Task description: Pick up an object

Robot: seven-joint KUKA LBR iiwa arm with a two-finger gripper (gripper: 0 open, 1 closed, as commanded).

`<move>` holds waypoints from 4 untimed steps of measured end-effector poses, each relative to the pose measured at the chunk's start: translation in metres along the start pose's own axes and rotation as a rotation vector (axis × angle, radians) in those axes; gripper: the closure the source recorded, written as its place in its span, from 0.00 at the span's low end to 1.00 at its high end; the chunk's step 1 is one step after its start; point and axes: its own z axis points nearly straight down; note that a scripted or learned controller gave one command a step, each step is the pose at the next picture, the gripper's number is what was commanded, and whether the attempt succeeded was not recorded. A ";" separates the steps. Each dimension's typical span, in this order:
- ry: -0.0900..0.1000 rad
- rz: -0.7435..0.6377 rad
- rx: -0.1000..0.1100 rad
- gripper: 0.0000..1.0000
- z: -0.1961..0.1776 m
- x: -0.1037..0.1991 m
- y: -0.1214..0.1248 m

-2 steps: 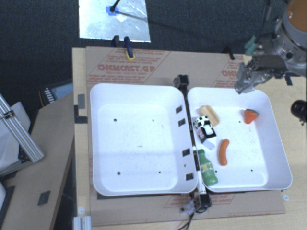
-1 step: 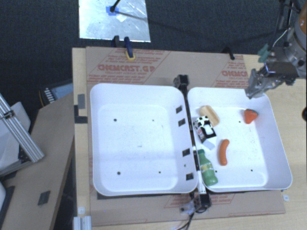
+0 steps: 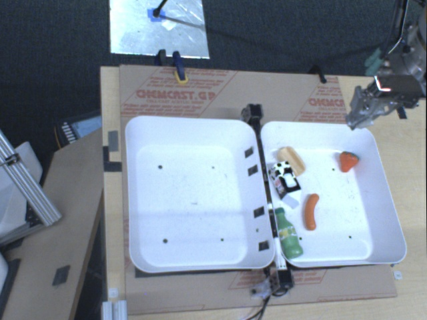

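The right bin (image 3: pixel 373 245) holds several small objects. A red strawberry-like toy (image 3: pixel 348 161) lies near its far right side. An orange sausage-shaped toy (image 3: pixel 311 211) lies in the middle. A tan bread-like piece (image 3: pixel 291 159) and a black-and-white toy (image 3: pixel 284 178) sit close to the divider. A green bottle (image 3: pixel 288 233) lies along the bin's left wall near the front. My gripper (image 3: pixel 361 117) hangs above the bin's far right corner, above and to the right of the red toy, with nothing seen in it.
The left bin (image 3: pixel 193 192) stands beside the right one, joined by black clips (image 3: pixel 254 115) along the divider. Both rest on a cardboard sheet (image 3: pixel 200 92). A shiny metal plate (image 3: pixel 159 17) lies beyond the bench. Aluminium framing (image 3: pixel 23 185) stands at the left.
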 end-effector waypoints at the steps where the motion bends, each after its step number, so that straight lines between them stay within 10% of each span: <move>1: 0.000 0.001 0.002 1.00 0.005 0.000 0.000; 2: 0.000 0.000 0.002 1.00 -0.005 0.002 0.000; 3: -0.003 0.011 0.006 1.00 0.046 -0.090 -0.001; 4: 0.001 -0.007 0.004 1.00 0.066 -0.029 0.018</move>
